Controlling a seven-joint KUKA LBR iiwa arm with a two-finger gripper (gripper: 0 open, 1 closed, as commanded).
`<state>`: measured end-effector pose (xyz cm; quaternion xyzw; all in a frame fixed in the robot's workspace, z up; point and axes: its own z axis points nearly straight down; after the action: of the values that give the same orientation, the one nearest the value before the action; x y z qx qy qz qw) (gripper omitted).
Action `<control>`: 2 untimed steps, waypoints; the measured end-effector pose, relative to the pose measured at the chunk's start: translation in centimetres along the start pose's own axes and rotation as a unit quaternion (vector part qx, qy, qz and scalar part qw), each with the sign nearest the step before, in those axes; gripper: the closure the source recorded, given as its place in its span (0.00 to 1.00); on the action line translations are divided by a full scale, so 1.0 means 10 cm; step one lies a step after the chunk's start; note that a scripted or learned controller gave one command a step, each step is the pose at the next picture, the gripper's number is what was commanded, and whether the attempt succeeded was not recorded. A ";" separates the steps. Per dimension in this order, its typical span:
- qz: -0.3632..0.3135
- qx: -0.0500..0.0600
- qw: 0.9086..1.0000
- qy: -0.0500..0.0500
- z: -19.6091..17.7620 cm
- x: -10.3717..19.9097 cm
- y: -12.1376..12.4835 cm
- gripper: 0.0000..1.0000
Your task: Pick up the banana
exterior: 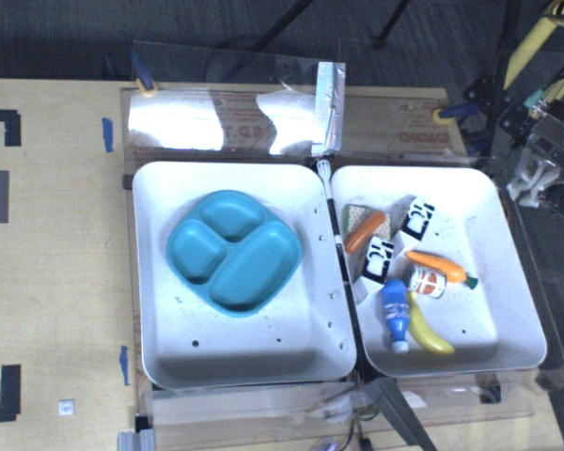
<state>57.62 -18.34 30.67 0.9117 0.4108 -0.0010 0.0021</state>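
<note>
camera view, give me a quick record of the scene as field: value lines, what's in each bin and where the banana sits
left bin: holds a blue divided plate
right bin: holds the banana, a blue bottle, a carrot, a small can, a hot dog and two black-and-white blocks
banana: near the front of the right bin, lying flat, curved
blue bottle: right beside the banana on its left, white cap toward the front
carrot: behind the banana, beyond the small can
hot dog: back left of the right bin
gripper: outside the right bin's far right corner, fingers unclear

Banana (pixel 428 330) open on right; bottle (pixel 396 316) touching left.
</note>
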 end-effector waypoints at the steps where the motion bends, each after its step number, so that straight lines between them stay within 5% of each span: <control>1: 0.000 0.000 1.000 0.000 0.00 0.00 0.00 0.00; 2: -0.001 -0.001 1.000 -0.001 -0.10 0.01 0.00 1.00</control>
<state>57.69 -18.30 31.65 0.9113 0.4116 -0.0011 0.0031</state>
